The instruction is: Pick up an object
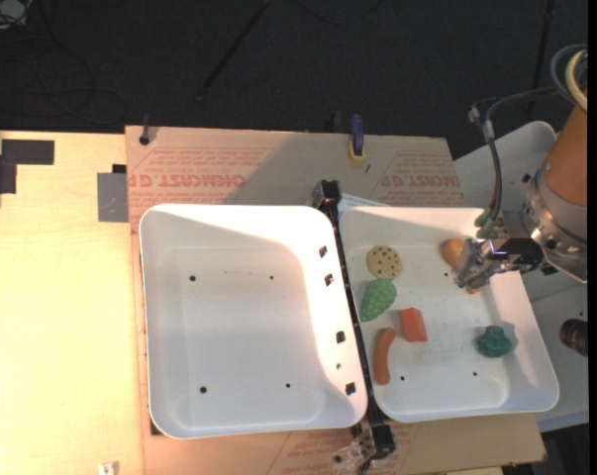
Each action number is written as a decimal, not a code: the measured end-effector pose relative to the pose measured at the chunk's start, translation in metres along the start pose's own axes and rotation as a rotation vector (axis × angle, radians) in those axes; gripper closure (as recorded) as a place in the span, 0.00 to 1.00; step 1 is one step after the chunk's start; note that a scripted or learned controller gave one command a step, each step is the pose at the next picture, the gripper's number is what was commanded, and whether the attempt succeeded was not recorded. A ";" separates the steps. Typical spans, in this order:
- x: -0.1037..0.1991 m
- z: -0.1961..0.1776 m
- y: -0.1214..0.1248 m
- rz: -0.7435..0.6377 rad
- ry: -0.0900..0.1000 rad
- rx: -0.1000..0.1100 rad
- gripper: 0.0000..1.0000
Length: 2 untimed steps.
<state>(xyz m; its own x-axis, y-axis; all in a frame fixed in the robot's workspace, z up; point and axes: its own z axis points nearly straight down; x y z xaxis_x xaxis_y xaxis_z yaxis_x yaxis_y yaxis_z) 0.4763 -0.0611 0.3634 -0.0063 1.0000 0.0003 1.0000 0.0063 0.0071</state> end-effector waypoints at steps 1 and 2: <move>0.049 0.066 -0.001 0.003 0.001 0.016 1.00; 0.014 0.179 -0.004 0.011 0.000 0.020 1.00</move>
